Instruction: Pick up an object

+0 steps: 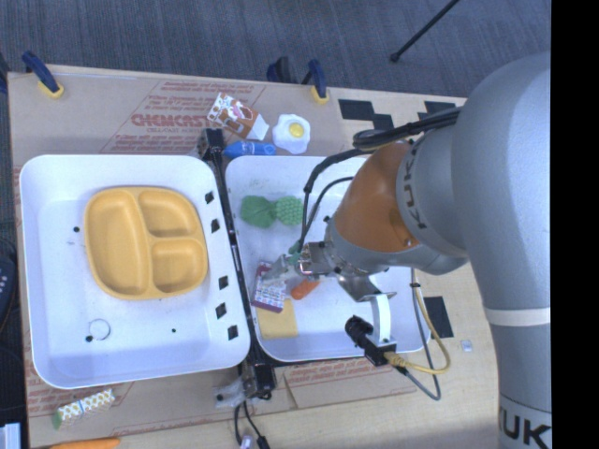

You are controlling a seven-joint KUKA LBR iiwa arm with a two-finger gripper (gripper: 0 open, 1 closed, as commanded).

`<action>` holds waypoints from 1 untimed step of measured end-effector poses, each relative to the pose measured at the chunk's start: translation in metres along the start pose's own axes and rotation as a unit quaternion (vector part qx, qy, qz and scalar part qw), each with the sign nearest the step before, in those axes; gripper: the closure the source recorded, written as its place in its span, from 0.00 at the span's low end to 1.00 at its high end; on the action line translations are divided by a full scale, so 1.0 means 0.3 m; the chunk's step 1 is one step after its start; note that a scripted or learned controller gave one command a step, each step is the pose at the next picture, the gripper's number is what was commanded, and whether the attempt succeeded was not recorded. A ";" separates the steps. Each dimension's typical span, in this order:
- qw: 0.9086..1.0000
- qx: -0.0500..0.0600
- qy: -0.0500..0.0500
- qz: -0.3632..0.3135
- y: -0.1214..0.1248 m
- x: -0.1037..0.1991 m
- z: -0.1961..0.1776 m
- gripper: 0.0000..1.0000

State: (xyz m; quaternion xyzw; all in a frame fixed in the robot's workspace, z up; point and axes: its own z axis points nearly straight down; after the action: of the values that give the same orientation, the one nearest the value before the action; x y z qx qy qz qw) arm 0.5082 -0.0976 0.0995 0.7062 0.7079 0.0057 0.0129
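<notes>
My arm (440,195) covers most of the right bin (245,251), so I can't see that side's floor. The gripper (301,264) is a blur, can't make out the fingers. An orange thing (303,290) pokes out under the wrist, half hidden. The packet (270,288) label's too small to read.

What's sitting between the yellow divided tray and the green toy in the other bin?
In the camera view, between the yellow tray and green toy run the two bins' adjoining rims, joined by black clips.
</notes>
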 end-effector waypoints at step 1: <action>1.000 0.001 0.002 -0.004 0.005 0.005 -0.035 1.00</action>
State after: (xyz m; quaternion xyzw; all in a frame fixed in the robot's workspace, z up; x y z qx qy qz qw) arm 0.5093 -0.0960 0.1100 0.7037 0.7104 0.0064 0.0114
